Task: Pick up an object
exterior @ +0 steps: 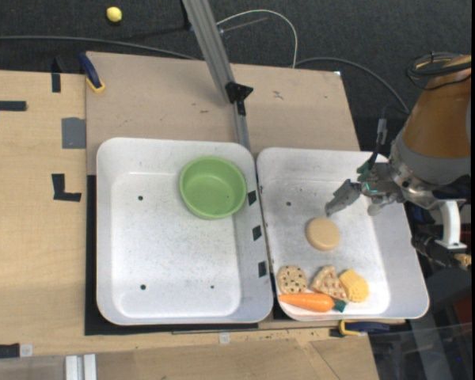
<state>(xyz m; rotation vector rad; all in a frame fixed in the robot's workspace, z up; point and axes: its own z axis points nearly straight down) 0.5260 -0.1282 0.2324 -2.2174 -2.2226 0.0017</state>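
Note:
My gripper (358, 203) hangs over the upper right part of the right bin (301, 172), its fingers spread open with nothing between them. A tan round bun (323, 233) lies just below and left of it, apart from the fingers. Along the bin's front edge lie a round cookie (291, 279), a pizza-like wedge (328, 281), a yellow corn piece (355, 285) and an orange carrot (307, 302). A green bowl (213, 187) sits upright at the back right of the left bin (142, 275).
A slanted metal pole (210, 38) ends at a black clamp above the gap between the bins. A yellow ball (114, 13) lies on the dark floor at the back left. The arm's grey and orange body (439, 133) stands at the right bin's right side.

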